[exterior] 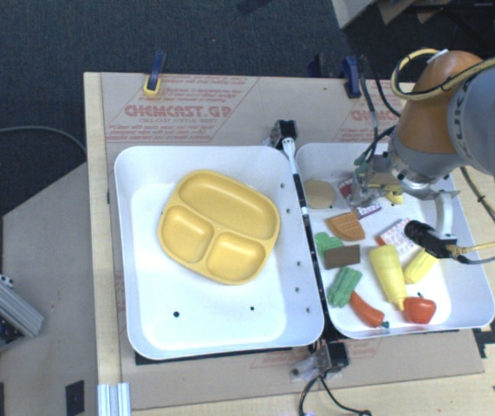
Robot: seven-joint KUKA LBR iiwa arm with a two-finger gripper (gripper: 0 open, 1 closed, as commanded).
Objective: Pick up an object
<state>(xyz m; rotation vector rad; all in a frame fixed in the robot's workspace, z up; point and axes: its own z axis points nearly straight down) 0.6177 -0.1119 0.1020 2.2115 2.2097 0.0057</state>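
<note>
My gripper [370, 187] hangs low over the back of the right bin [481, 295], under the grey wrist with its orange band. Right beside it lie a tan round piece [320, 194] and an orange wedge [345, 225]. A red-and-white packet [394, 234] sits just in front of the wrist. Nearer the front are a green piece [327, 242], a brown block [342, 256], a green pepper [344, 285], an orange carrot [367, 309], a yellow bottle [387, 273], a yellow banana [420, 267] and a red pepper [419, 308]. I see nothing lifted off the bin floor.
The left bin [143, 302] holds a yellow divided plate [219, 226]. A black rail [297, 199] runs between the two bins. A black cable end [422, 237] with a yellow cord trails off the arm over the right bin. Clamps sit at the bench's back edge.
</note>
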